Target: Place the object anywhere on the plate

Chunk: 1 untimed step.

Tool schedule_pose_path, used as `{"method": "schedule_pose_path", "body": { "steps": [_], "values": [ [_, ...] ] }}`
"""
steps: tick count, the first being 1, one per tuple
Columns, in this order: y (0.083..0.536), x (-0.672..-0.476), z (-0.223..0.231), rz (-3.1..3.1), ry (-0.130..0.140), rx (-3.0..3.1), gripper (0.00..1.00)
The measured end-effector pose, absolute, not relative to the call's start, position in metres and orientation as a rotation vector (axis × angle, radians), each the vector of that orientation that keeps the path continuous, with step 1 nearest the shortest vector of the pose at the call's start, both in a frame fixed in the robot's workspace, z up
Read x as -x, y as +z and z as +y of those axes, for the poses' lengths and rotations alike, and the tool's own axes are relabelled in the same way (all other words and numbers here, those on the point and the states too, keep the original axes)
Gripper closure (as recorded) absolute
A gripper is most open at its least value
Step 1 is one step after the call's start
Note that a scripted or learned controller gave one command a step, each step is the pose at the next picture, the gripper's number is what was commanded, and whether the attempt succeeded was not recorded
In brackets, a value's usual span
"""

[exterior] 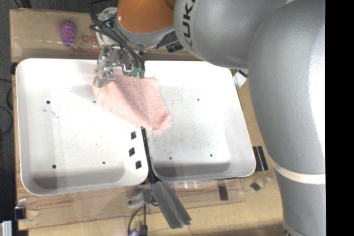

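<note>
Closest to where I stand, at the front edge of the counter [83,204], a grey metal bracket [168,204] juts out below the seam where the two shallow white bins meet. The left bin [66,141] and the right bin [204,135] sit side by side, their inner rims touching, with small black squares [134,151] marked along the left bin's wall by that seam. Further in, a pink cloth [138,101] hangs and drapes across the seam, its lower end resting near the divide and its upper end lifted toward the back of the left bin. That upper end is caught in the hand [113,72], whose metal fingers are pressed together on the cloth's top edge, so the fabric trails down and to the right from the grip. Above the hand the orange band [146,0] of the wrist leads into the big grey arm [260,36], which fills the right side. At the far back, on the brown counter beyond the bins, lies a small purple object [68,32], well apart from everything else.
</note>
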<state>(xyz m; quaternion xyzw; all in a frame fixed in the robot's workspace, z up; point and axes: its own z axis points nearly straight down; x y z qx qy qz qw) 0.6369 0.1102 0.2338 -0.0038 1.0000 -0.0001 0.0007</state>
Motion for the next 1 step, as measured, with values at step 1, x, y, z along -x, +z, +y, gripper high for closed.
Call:
{"method": "schedule_pose_path", "body": {
  "steps": [1],
  "values": [
    [0.2329,-0.6357,0.1623,3.139,-0.001,0.016,1.0]
  ]
}}
